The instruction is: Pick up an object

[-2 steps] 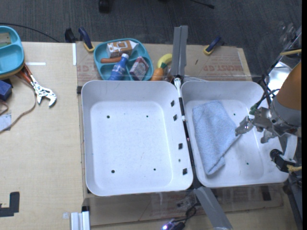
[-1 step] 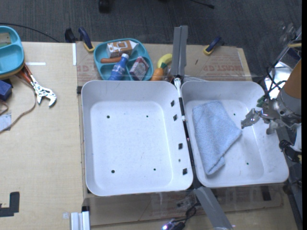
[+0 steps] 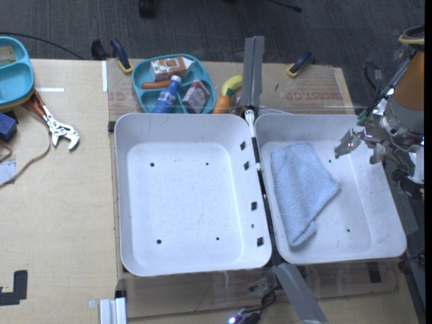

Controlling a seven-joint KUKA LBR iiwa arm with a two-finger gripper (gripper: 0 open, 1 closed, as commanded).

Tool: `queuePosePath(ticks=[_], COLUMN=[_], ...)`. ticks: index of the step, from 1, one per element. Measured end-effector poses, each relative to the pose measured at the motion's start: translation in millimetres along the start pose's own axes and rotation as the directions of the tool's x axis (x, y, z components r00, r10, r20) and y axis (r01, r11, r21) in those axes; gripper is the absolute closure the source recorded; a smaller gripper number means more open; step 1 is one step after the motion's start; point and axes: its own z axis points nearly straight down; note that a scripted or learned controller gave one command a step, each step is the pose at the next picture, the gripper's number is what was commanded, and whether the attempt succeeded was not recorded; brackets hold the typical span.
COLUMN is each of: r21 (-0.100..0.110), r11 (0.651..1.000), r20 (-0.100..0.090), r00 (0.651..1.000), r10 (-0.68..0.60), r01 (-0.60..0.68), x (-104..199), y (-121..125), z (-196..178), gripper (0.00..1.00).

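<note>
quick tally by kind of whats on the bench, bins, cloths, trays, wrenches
White bins: 2, left bin and right bin
Light blue cloths: 1, folded cloth, lying in the right bin
Teal divided trays: 2, trays
Adjustable wrenches: 1, wrench
Total: 6

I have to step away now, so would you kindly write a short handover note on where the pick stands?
Pincer: over the right bin's far right corner, apart from the cloth; whether it is open or shut cannot be told.
Things: one light blue folded cloth lies flat in the right bin's left half, touching nothing else. The left bin sits alongside.
Done: nothing picked yet; the cloth is still on the bin floor.
Left: bring the pincer over the cloth, lower, close, lift.
</note>
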Motion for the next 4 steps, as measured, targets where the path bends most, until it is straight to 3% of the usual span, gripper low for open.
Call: queuePosePath(ticks=[1,2,3,4], r21=[0.001,-0.001,0.0,-0.002], r11=[0.945,1.0,0.964,0.964], r20=[-0.002,-0.002,-0.001,0.0], r00=[0.945,1.0,0.964,0.964], r10=[-0.327,-0.012,-0.267,-0.267], r01=[0.327,0.012,0.267,0.267], x=[4.9,2.9,17.9,17.6], y=[-57.5,-3.1,-9.5,-9.0], z=[69.8,69.1,69.2,59.5], gripper=[0.0,0.0,0.0,1.0])
